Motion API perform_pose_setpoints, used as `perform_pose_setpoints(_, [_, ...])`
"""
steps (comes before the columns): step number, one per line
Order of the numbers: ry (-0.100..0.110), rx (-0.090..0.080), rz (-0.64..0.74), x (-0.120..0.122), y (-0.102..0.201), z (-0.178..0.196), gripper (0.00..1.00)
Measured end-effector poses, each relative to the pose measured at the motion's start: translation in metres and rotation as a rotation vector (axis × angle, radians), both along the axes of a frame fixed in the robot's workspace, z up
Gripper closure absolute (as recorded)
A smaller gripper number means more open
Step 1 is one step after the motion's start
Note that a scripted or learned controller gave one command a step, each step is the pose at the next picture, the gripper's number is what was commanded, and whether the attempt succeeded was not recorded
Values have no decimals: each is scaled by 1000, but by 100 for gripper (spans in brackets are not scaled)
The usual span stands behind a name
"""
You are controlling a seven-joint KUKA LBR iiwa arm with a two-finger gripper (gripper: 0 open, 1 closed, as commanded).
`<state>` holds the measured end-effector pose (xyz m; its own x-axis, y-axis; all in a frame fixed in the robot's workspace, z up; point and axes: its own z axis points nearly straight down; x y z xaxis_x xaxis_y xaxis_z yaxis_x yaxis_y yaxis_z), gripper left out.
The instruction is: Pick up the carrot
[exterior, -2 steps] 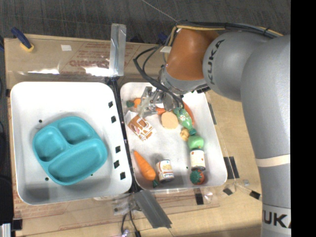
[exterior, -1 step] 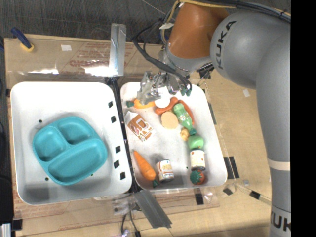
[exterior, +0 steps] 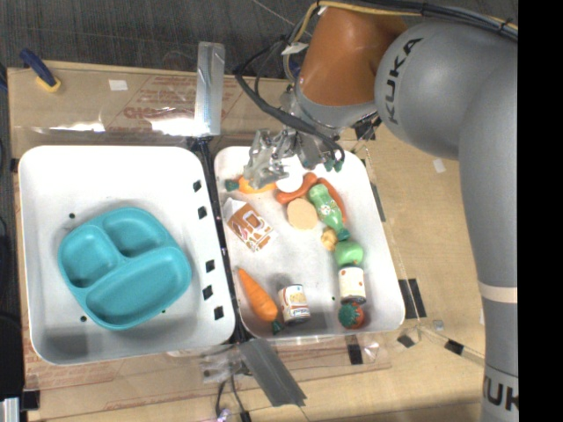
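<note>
Pincer (exterior: 266, 161) sat low at the far end of the right bin (exterior: 380, 236), over a cluster of toy food; couldn't tell whether it was apart or together. The carrot (exterior: 257, 295) lay well apart from it, at the bin's near-left corner, just beside a small can (exterior: 296, 304). Risk: closing here would likely grab the wrong item, and at the carrot the can and bin wall could crowd the grasp.
</note>
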<state>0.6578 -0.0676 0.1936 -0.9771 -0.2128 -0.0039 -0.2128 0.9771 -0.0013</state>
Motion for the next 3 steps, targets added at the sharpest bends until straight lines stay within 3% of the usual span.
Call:
perform_pose_setpoints(1, [-2, -1, 34, 0, -13, 0, 100])
perform_pose_setpoints(2, [-4, 1, 44, -50, 53, 48, 100])
perform_pose_setpoints(3, [0, -1, 178, 0, 47, 59, 100])
